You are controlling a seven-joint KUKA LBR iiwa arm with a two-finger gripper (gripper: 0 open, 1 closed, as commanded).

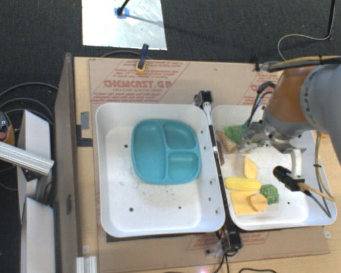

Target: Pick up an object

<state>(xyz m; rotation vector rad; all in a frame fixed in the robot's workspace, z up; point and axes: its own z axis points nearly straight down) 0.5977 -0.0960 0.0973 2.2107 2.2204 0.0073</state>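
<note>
Dark carpet (23, 33) surrounds the bench (159, 78), which is topped with printed cardboard. Two white bins sit side by side on it. Left bin (116, 209): one teal divided plate (165, 151), near the divider between bins. Right bin (284, 218): corn (242, 183) at centre; yellow piece (250, 167) just above it; broccoli (269, 194) to its right; orange-yellow wedges (247, 203) below it; green item (234, 133) at top left, just beside the claw (251, 141). Claw state: cannot tell.
</note>
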